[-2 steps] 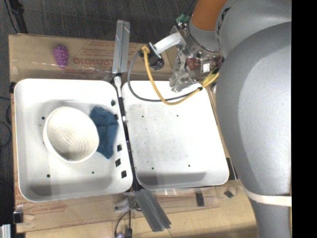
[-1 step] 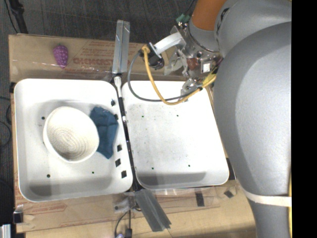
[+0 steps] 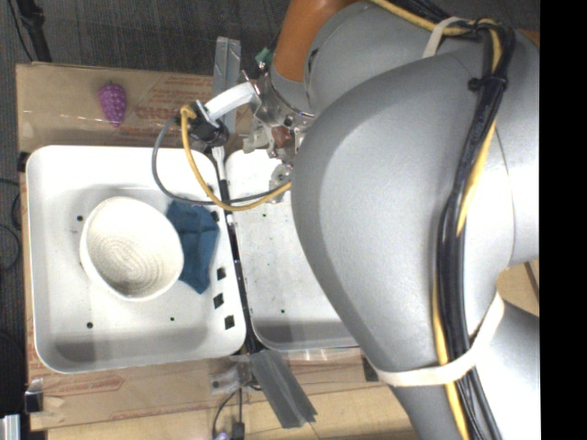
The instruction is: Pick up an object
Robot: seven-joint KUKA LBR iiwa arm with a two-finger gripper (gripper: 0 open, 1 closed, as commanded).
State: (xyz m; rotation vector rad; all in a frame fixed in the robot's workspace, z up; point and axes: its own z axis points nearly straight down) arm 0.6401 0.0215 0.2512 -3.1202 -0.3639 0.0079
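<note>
The arm enters from the right and covers most of the right bin, with its grey housing spanning the frame from top to bottom. The orange band sits at the top centre, above the wrist. The gripper is at the far end of the right bin, close to the divider between the bins; the wrist hardware hides its fingers, so their state cannot be told, and no object is seen between them. A yellow cable and a black cable loop from the wrist out over the far right corner of the left bin. Black and yellow cables also run down the arm housing, held by white ties. The left bin holds two objects. A white bowl rests left of centre, its ribbed round surface facing the camera. A blue cloth, crumpled, lies just beside the bowl on its right, touching it, and reaches near the divider. Small black squares mark the right wall of the left bin. A purple object, knobbly in texture, lies outside the bins on the brown bench, beyond the far left corner of the left bin and well apart from the gripper. The visible strip of the right bin floor shows small dark specks.
</note>
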